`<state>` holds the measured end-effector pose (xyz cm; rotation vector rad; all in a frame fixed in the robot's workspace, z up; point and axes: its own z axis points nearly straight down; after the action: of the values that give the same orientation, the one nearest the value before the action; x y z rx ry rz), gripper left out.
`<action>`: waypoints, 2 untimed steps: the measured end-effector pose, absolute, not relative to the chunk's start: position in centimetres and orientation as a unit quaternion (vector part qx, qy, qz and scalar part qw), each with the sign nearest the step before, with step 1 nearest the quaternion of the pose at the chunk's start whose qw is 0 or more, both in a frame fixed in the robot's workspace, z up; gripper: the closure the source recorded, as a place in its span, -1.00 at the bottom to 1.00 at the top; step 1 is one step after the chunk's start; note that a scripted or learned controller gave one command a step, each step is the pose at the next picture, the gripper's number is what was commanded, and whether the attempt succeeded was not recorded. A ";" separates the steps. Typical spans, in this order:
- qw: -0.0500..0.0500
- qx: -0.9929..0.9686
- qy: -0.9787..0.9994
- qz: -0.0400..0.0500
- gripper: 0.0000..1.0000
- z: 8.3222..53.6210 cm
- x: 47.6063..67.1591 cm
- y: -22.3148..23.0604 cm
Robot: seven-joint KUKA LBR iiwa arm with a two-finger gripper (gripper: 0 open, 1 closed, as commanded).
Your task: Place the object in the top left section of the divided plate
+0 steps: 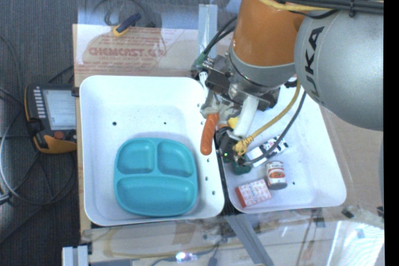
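a: carrot (pixel 206 134), where is it?

b: first the big things. the grey arm (pixel 340 53) with the orange band comes in from the right and covers much of the right bin (pixel 324 187). the left bin (pixel 124 103) is beside it, their rims touching in the middle.

a: and the plate?

b: the blue divided plate (pixel 155 176) lies flat in the lower part of the left bin. it has two small sections on the top and one wide section below.

a: so the carrot is on it?

b: no. the carrot is orange and long, standing almost upright, above the line where the two bins meet, just beside the top right corner of the plate. its upper end is at the gripper (pixel 215 110). the fingers seem closed on that end, so the gripper holds the carrot. the lower end hangs free.

a: what else is there?

b: in the right bin, a small red and white box (pixel 253 194) lies near the front rim, and a little jar (pixel 275 174) with a white lid stands just beside it. a dark green thing (pixel 240 165) is near the carrot's lower end; what it is, i cannot tell.
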<state>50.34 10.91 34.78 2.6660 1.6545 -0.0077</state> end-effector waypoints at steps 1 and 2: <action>0.002 0.875 0.485 -0.003 1.00 33.1 48.7 19.5; 0.002 0.860 0.510 -0.003 1.00 30.3 48.5 17.1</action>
<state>48.47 17.15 30.32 2.6988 1.6021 -0.0099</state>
